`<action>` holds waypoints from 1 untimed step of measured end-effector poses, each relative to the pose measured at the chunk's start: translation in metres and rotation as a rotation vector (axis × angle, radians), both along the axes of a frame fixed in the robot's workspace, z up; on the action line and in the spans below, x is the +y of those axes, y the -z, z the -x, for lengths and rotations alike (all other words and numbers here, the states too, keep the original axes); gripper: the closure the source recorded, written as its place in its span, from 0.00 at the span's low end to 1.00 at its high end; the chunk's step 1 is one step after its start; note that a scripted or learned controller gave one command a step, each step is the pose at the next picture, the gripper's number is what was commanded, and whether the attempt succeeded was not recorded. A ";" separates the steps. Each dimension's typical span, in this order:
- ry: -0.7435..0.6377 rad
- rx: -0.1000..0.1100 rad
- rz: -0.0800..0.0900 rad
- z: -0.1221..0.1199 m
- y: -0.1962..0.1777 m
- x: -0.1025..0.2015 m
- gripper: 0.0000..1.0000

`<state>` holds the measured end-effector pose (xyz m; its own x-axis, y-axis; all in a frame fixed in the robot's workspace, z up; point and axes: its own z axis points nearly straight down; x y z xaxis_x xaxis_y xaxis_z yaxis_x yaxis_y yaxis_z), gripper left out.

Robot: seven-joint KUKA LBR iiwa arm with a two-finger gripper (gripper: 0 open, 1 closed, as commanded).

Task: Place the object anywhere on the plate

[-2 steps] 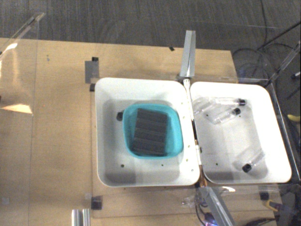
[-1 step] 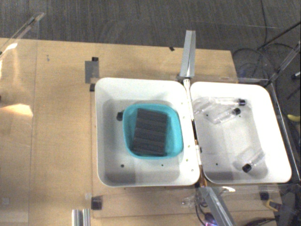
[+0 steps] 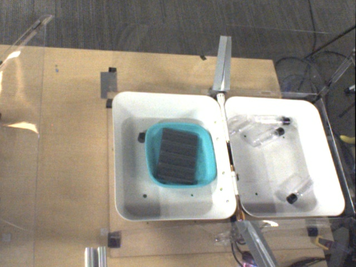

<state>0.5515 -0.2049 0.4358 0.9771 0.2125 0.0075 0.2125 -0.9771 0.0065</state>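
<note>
Tool state is something we are unable to tell: whether it is spread or pressed together, we cannot say.

Starting nearest, we are looking at the pale wooden surface (image 3: 61, 166), with a small black bracket (image 3: 114, 238) sitting just off the near left corner of the left shallow white plastic bin (image 3: 125, 199). A slanted grey metal bar (image 3: 257, 249) is lying close to the near edge where the two bins meet.

Inside the left bin, a turquoise square plate with rounded corners (image 3: 208, 159) is resting on the floor of the bin, roughly in the middle. A dark grey ribbed rectangular block (image 3: 177, 156) is lying flat on that plate, well within its rim and turned slightly off square. A small dark piece (image 3: 142, 138) is sitting just beside the plate's left edge.

In the right shallow white plastic bin (image 3: 328, 166), touching the left one, a clear plastic tube with a black cap (image 3: 297, 191) is lying toward the near right corner, and more clear black-capped tubes (image 3: 267, 128) are lying near the far wall, well apart from it.

Farther back, an upright grey metal post (image 3: 223, 65) is standing behind the join of the bins, and beyond it grey carpeted floor (image 3: 139, 10) is stretching away.
</note>
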 end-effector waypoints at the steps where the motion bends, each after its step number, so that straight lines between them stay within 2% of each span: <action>1: 0.009 0.001 -0.002 0.063 0.000 -0.001 0.00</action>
